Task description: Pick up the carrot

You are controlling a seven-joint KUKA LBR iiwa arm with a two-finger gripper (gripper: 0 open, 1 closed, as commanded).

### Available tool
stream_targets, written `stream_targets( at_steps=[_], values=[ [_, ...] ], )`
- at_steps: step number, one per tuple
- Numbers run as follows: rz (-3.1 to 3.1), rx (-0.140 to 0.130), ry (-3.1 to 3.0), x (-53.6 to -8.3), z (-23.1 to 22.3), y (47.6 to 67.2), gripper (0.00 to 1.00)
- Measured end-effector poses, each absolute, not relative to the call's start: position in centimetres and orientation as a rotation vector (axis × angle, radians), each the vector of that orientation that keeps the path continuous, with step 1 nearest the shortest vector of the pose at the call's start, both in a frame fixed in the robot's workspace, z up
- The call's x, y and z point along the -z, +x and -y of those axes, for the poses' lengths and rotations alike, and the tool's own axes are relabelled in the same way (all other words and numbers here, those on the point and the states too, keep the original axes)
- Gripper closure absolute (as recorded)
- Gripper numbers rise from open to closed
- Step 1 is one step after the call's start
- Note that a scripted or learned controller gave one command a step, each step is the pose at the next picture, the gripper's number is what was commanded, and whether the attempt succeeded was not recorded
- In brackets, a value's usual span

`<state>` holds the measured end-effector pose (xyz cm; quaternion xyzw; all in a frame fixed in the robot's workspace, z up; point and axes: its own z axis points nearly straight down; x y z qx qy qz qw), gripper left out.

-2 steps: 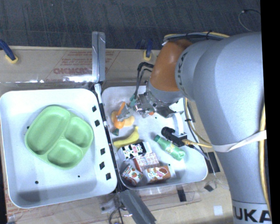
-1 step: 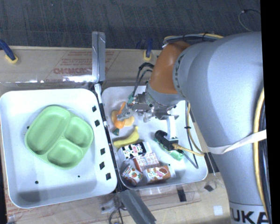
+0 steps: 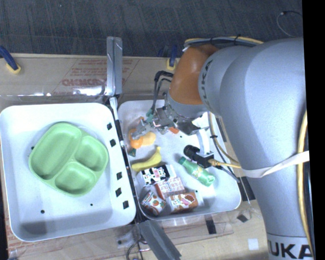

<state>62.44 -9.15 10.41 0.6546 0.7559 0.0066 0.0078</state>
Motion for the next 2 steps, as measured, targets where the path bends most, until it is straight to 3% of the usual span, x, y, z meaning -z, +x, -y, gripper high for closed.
stream_targets(
  at_steps=[1, 2],
  values=[
    [-2.369, -0.019, 2.042, -11.5, 9.0, 62.5, 1.00],
    [-2.411, 0.000, 2.012, -25.9, 11.3, 64.9, 1.00]
  ],
)
